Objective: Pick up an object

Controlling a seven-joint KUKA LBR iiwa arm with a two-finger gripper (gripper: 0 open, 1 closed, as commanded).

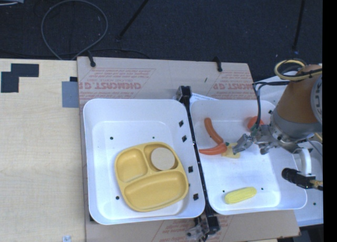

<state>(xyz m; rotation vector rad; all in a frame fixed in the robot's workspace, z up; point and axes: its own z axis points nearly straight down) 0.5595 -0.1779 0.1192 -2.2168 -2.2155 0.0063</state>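
Worktop [37, 146]: pale wood surface at left, carrying a brown cardboard sheet [158, 78] with reversed red print, on which two shallow white bins sit side by side

Left bin [100, 125]: holds one yellow divided tray [150, 188], three compartments, lying flat toward the bin's near half; a tan round disc [162, 158] rests in the tray's upper right compartment

Right bin [253, 167]: holds the loose items
- orange sausage-shaped piece [212, 129], lying lengthwise in the far left part of the bin
- second orange piece [212, 151], lying crosswise just below the first, their ends close together
- small yellow piece [231, 153], touching the right end of the second orange piece, right at the gripper tip
- yellow corn cob [240, 195], lying flat near the bin's front wall, well apart from the others
- orange item [253, 122] near the far right, partly hidden by the arm

Arm [297, 104]: grey with orange section, entering from the right over the right bin

Gripper [241, 145]: low over the bin floor, beside the small yellow piece; jaws too dark and small to judge, so cannot tell whether wide, narrow or holding anything
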